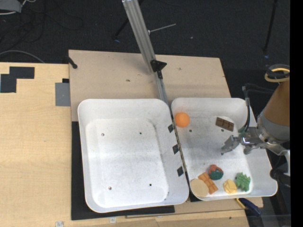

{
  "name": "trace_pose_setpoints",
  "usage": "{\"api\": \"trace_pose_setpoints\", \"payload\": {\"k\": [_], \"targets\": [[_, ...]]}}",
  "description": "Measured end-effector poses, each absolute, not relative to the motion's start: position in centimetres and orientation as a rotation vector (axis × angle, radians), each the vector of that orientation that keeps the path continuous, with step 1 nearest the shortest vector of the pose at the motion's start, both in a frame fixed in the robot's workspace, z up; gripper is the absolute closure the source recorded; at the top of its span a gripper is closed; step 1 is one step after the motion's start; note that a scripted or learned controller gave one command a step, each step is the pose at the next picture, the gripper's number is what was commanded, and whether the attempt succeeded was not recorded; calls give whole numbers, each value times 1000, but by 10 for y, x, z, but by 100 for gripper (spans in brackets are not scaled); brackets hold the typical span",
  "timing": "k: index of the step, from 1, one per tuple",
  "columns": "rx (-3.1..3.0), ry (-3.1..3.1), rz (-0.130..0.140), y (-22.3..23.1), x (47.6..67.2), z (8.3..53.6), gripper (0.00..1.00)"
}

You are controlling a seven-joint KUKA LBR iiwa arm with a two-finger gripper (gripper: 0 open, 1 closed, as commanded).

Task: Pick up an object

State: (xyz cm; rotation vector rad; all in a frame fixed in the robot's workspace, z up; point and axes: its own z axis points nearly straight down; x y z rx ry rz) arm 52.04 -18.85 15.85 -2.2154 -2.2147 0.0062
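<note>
Bench, right bin point(208, 103) | gripper point(230, 145) spread, holding nothing | orange ball point(182, 119) far-left: probably light, smooth, may roll; pinch across middle.

— What's on your screen?

— I've got two white bins side by side. The left bin point(125, 155) has only bare floor showing. In the right bin point(208, 109) an orange ball point(182, 119) sits against the left wall near the far corner, and a brown block point(225, 123) lies toward the far right.

— And the near edge?

— Along it I see a tan disc point(199, 188), an orange piece point(208, 182), a red-and-green item point(216, 172), a yellow piece point(230, 187) and a green toy point(243, 181). My gripper point(230, 145) hangs by the right wall, touching nothing.
</note>
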Motion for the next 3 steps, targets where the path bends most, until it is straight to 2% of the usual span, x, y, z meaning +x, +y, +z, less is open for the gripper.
{"api": "trace_pose_setpoints", "payload": {"k": [1, 2, 3], "targets": [[-2218, -2214, 5, -189, 528, 109, 0], [-2227, -2210, 3, -191, 529, 121, 100], [-2222, -2223, -2, -185, 521, 173, 100]]}}
